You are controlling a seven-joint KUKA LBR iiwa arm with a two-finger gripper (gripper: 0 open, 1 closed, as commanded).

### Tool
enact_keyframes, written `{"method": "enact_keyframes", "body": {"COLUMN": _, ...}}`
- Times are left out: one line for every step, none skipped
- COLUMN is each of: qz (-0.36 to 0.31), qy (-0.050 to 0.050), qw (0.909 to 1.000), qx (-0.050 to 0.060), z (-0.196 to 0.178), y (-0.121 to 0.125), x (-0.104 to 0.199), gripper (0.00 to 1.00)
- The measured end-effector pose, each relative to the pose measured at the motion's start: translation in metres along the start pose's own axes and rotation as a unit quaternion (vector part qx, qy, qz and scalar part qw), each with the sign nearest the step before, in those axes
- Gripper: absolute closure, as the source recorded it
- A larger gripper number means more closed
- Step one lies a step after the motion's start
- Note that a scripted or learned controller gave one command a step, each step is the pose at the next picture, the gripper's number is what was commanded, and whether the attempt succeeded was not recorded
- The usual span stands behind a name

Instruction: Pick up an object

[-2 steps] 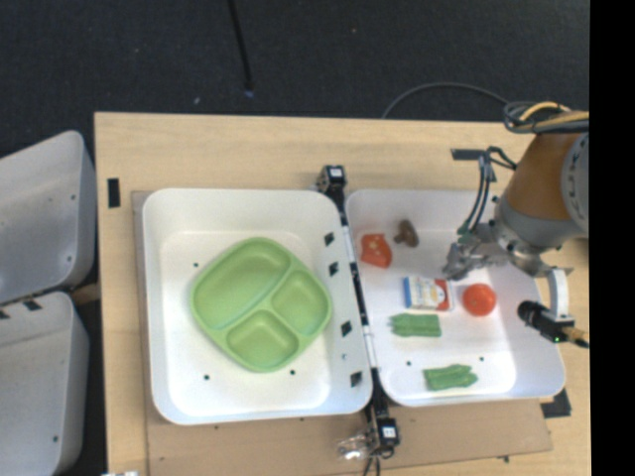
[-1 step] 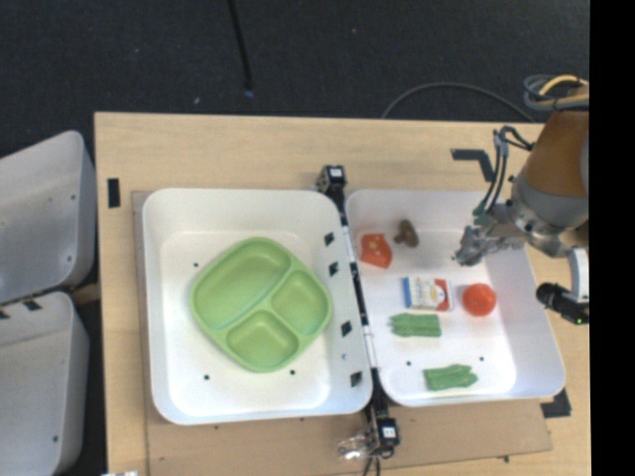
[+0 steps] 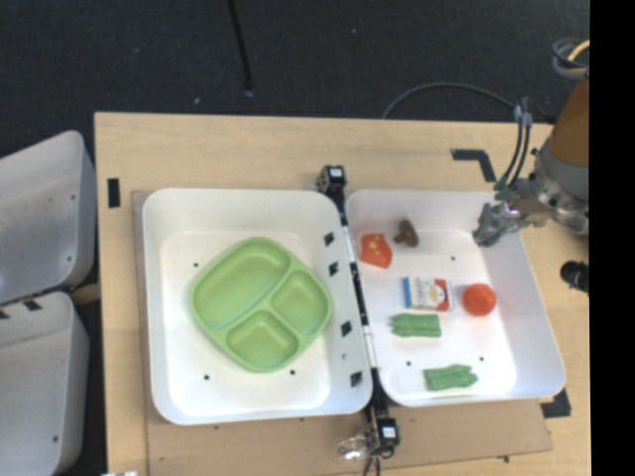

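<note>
The right bin (image 3: 516,365) holds several small items: a red-orange piece (image 3: 375,251), a brown lump (image 3: 406,232), a small white carton with blue and red print (image 3: 426,293), an orange-red ball (image 3: 479,299), and two green vegetable pieces (image 3: 415,325) (image 3: 449,376). My gripper (image 3: 492,224) hangs over the bin's far right corner, above and to the right of the ball, with nothing visibly between its tips. The arm's orange band and grey wrist come in from the right edge.
The left bin (image 3: 164,266) holds a green three-compartment plate (image 3: 260,303). A divider with black clips (image 3: 349,296) runs between the bins. A cable (image 3: 446,92) loops over the bench behind the right bin. Grey panels stand to the left of the bench.
</note>
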State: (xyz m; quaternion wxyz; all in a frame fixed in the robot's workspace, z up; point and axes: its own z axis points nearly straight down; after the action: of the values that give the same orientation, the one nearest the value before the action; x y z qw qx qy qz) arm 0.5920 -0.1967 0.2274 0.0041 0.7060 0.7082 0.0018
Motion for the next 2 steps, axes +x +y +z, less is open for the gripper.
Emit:
{"method": "enact_keyframes", "body": {"qz": -0.001, "qy": 0.001, "qw": 1.0000, "qx": 0.002, "z": -0.010, "y": 0.001, "x": -0.001, "gripper": 1.00}}
{"method": "enact_keyframes", "body": {"qz": -0.001, "qy": 0.001, "qw": 1.0000, "qx": 0.003, "z": -0.001, "y": 0.007, "x": 0.049, "gripper": 1.00}}
